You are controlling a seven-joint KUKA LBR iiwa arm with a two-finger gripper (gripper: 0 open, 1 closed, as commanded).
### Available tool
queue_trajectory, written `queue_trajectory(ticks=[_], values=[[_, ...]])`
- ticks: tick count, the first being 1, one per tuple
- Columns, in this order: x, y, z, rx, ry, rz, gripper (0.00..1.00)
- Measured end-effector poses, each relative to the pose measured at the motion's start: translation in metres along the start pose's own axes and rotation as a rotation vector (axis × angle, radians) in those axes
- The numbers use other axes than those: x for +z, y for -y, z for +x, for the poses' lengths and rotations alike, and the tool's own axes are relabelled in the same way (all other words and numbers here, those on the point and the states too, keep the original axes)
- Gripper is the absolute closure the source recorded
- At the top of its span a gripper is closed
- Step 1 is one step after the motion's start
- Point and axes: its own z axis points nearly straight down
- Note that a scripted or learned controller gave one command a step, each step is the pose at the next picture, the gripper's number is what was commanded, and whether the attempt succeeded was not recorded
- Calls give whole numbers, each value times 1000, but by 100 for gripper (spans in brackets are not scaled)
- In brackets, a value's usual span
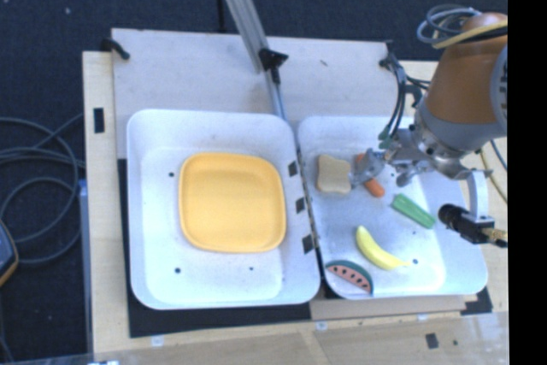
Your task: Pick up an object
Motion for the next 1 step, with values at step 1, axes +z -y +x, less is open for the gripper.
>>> queue_trajectory(ticks=[1], values=[[42, 0, 2, 0, 0, 0, 0]])
